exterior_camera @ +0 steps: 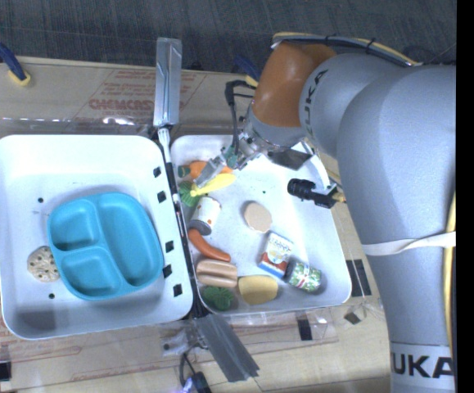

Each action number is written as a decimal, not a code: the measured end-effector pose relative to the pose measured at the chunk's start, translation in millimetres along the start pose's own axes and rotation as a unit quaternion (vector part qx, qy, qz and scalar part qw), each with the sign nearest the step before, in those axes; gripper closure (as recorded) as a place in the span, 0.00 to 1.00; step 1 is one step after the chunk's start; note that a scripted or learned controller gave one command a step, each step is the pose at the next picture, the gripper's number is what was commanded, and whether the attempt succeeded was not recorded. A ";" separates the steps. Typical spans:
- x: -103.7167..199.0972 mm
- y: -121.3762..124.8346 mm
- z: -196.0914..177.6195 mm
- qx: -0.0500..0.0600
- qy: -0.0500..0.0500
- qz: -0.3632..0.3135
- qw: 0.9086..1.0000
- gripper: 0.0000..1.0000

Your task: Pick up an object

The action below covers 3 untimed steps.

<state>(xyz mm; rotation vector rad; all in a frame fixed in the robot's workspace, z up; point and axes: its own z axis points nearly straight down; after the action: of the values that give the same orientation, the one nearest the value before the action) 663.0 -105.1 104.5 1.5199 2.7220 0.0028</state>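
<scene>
Several small toy foods are lying crowded along the left wall of the right bin, and the one nearest the gripper is a yellow banana, sitting close to the bin's far left corner with an orange carrot just behind it and a green piece at its left end. The gripper is reaching down right over the banana's upper end, and its tips are looking very near or touching the fruit, though I cannot tell whether they are parted or closed, nor whether anything is actually between them. To do this step well, the descent is probably needing to stay centred on the banana's narrow width, keeping clear of the bin wall and of the carrot so that neither is getting pinched along with it, and the lift should be going straight up. Further along the same wall a small can is lying beside a sausage and a hot dog, while a tan disc, a carton and a yellow lump are sitting toward the bin's middle and near edge. In the left bin a blue divided plate is resting with a cookie touching its left rim.
</scene>
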 end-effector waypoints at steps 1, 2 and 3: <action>-1.2 2.0 -13.1 -0.002 -0.002 -0.001 1.000 1.00; -0.4 2.0 -12.3 -0.002 -0.001 -0.002 1.000 0.00; 6.9 -7.2 5.9 0.003 0.006 -0.001 1.000 0.00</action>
<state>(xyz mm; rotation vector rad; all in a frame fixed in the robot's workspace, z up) 653.4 -103.1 98.4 1.5243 2.7348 0.0032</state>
